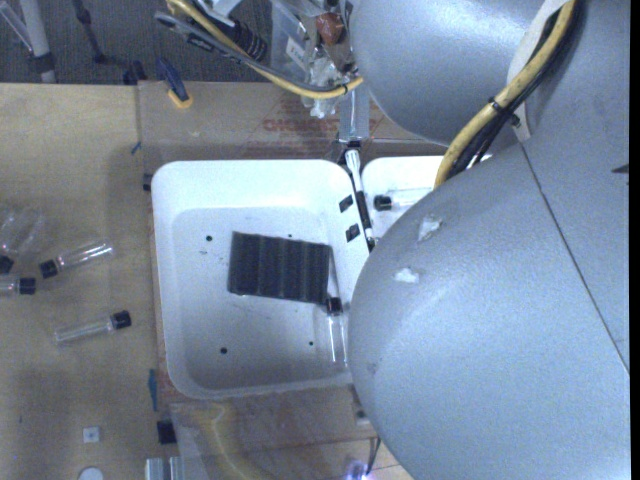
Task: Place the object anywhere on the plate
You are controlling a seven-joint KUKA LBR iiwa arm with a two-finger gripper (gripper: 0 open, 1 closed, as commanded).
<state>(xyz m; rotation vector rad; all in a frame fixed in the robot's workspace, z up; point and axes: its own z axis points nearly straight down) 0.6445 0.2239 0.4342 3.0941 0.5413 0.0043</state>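
1. The left shallow white plastic bin [165, 268] had rounded corners and a smooth, slightly glossy floor with a few small dark specks.
2. A dark, flat rectangular plate with lengthwise ribs [279, 267] lay near the middle of that bin's floor, turned a little off square to the walls; its surface looked matte.
3. A small clear tube with a black cap [335, 320] lay in the same bin by its right wall, the cap just beside the plate's lower right corner. It rested on the bin floor, not on the plate, and its lower end ran under the edge of the arm.
4. The smooth grey arm casing [500, 308] bulged across the right of the view, rounded and dully shiny (a few pale scuffs marked it), and covered most of the right white bin [400, 176].
5. A yellow cable [270, 71] curved along the top, and another ran down beside a pale strap on the arm.
6. On the pale wooden tabletop [60, 168] to the left lay several more clear capped tubes [92, 327], well apart from the bins.
7. Whether the jaws were apart or together could not be told, nor whether they touched anything.
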